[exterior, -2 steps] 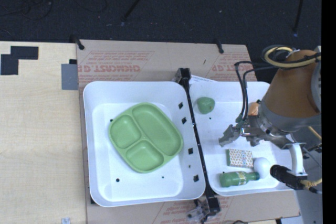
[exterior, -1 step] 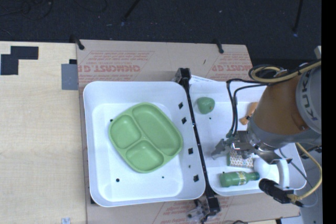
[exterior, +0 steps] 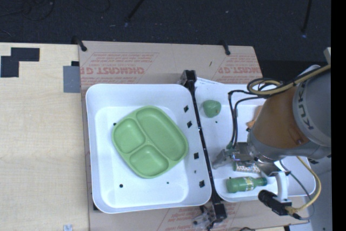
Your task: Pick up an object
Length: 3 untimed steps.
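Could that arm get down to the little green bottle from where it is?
Probably yes. The green bottle lies on its side in the right bin, just below the gripper, with nothing visible lying over it.

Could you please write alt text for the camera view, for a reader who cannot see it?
A grey-and-orange arm reaches into the right bin, its hand low beside a green bottle lying near the front wall. A small green lump sits near the back, and the left bin holds a green divided plate.

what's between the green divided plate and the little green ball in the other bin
In the camera view, the black divider where the two bins meet lies between the green divided plate and the small green ball, plus bare white bin floor.
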Tool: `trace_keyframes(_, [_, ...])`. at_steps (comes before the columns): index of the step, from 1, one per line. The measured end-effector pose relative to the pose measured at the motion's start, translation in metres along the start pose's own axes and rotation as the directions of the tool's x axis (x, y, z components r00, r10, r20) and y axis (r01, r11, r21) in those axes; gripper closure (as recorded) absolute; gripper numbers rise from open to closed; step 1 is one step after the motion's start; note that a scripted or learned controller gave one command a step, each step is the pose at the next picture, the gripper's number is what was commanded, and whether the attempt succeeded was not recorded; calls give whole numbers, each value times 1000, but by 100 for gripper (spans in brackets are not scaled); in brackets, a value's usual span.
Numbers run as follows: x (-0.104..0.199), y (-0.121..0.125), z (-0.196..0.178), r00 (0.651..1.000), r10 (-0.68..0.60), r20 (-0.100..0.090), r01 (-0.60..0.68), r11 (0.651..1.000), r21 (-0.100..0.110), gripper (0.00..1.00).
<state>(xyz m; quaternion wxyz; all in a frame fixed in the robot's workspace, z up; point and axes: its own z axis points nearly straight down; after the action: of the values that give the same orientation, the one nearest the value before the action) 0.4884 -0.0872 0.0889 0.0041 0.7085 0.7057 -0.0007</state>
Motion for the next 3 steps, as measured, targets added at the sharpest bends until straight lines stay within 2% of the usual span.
trace_keyframes(1, [-2,3,-14,1000,5,0,-5,1000,-7,100])
trace_keyframes(2, [-1,-2,-58,1000,-3,-8,3,1000,5,100])
trace_keyframes(3, [-12,1,-107,1000,-3,-6,3,1000,2,100])
